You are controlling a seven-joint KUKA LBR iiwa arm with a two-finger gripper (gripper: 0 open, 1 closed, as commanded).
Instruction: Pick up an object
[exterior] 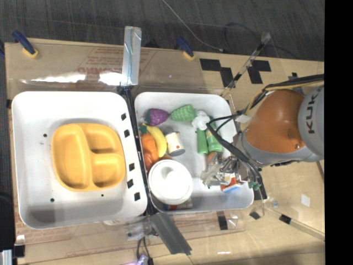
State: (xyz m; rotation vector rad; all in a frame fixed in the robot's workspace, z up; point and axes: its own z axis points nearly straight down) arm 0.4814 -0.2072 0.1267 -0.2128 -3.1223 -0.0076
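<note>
Claw [219, 173] lowered into right bin [220, 105] near green bottle [202, 141], finger state not discernible, yellow tray [88, 155] placed in left bin [25, 148]

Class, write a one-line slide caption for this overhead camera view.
Arm's pincer low in the right bin among toy food; yellow divided tray in the left bin.
</note>
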